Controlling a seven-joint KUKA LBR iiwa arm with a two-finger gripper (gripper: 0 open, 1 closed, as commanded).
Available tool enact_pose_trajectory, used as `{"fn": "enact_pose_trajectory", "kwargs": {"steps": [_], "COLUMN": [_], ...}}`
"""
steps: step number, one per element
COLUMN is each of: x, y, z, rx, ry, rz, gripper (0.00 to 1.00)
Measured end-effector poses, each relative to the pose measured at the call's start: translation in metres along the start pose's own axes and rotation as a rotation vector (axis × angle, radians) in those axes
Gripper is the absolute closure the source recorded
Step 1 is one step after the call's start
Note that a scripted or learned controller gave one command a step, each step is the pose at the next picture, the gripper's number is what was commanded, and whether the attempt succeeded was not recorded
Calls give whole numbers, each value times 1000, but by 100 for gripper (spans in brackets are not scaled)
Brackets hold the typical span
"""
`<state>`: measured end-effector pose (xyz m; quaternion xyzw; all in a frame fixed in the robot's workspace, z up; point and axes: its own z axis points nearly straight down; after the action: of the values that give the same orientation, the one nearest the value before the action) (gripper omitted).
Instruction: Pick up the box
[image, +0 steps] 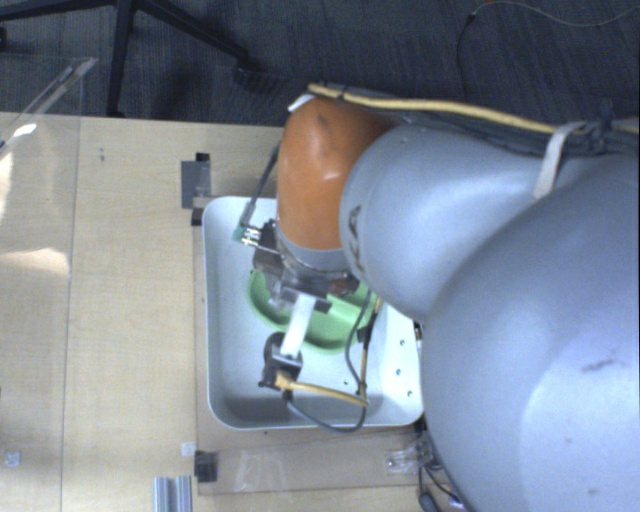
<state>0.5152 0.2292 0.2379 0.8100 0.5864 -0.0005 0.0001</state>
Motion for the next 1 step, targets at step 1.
{"fn": "enact_pose_trajectory", "kwargs": {"steps": [1], "x": [-41], "y": [40], "z": [-39], "rx": [-2], "ry": [2], "rz": [350], "gripper": [100]}}
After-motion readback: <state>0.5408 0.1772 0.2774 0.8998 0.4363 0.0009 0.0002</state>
